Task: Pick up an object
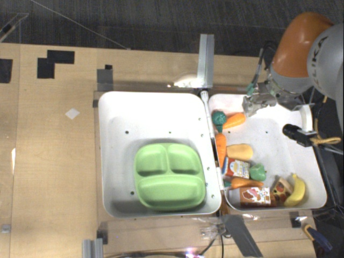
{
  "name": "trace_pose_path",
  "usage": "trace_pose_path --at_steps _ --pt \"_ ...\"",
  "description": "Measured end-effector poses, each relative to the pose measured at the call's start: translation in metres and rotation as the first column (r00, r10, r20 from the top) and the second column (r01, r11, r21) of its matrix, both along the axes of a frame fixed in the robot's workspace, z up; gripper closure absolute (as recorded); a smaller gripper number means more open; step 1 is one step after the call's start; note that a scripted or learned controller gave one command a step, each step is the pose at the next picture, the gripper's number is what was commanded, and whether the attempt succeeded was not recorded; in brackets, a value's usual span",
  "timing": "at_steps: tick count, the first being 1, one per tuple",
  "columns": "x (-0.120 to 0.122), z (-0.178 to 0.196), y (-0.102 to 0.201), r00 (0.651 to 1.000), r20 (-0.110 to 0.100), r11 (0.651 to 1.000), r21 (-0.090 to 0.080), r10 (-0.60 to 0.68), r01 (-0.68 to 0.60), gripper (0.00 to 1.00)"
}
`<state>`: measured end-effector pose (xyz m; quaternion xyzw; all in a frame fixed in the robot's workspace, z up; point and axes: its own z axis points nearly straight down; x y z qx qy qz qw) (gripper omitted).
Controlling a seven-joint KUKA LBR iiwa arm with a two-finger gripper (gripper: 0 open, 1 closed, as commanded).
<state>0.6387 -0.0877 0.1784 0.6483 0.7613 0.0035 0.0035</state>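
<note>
Far to the left of the fingers, the left bin (pixel 115 144) holds a green divided tray (pixel 170 176), lying flat and well apart from any grasp the arm might try now. The right bin (pixel 279 144) carries the candidates. A teal-topped carrot (pixel 228 120) lies just below and left of the gripper (pixel 258 104), and a longer carrot (pixel 220 148) runs along the dividing wall. Further below the fingers sit a yellow-orange piece (pixel 239 152), a small carton (pixel 237 169), a green item (pixel 258 172), a brown box (pixel 254 196) and a banana (pixel 295 191).

The fingers' spread cannot be told; the hand is a blurred pale shape near the bin's back edge, with nothing seen between them.

The likely failure is a close on bare bin floor, since the hand seems offset from the nearest carrot. A rounded carrot may also roll or squirt aside under a pinch. The bin's back edge nearby could catch a finger on descent.
</note>
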Motion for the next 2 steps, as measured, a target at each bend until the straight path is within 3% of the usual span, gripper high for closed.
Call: trace_pose_path --at_steps 1,2 --pt "0.0 0.0 0.0 1.0 0.0 1.0 0.0 0.0 0.0 0.0" --pt "0.033 -0.088 -0.005 0.99 0.0 0.99 0.0 -0.138 0.138 0.0"
